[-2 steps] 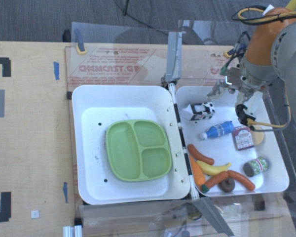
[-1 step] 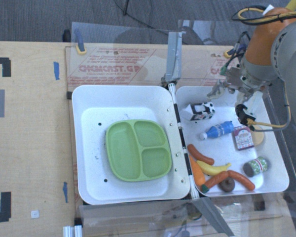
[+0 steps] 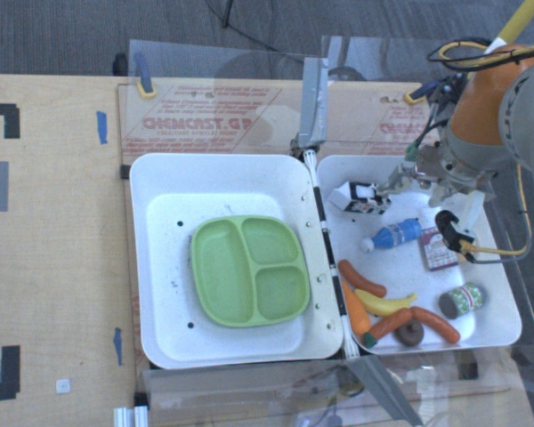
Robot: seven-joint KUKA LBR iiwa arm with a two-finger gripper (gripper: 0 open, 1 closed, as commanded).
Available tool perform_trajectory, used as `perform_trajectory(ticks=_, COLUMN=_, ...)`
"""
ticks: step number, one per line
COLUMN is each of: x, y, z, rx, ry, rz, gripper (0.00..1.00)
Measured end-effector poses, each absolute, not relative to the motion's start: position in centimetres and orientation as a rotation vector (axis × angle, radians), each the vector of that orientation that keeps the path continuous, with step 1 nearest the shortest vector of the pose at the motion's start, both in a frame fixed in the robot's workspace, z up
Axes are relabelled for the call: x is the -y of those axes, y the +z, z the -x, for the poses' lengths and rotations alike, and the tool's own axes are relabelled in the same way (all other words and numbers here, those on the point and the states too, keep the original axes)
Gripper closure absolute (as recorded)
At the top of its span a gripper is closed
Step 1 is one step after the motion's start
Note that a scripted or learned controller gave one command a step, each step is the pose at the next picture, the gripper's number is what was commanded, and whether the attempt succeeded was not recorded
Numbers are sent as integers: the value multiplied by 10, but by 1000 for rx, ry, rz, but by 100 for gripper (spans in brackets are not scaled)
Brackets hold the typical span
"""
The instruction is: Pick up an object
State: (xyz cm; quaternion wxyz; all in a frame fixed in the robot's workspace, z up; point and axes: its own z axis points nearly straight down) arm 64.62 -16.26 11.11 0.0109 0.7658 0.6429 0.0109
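Note:
My gripper hangs over the back of the right bin, reaching in from the right. Just left of it lies a small white and black carton, close to the gripper, with no contact that I can make out. A blue bottle lies on its side a little nearer the front. A pink packet sits to the right of the bottle, below the wrist.
At the front of the right bin lie a red sausage, a yellow banana, an orange carrot, a brown donut and a small can. The left bin holds a green divided plate.

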Motion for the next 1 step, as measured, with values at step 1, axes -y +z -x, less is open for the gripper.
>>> perform_trajectory(ticks=1, x=212, y=150, z=-584, rx=-2155, ry=0, rz=-2287, gripper=0)
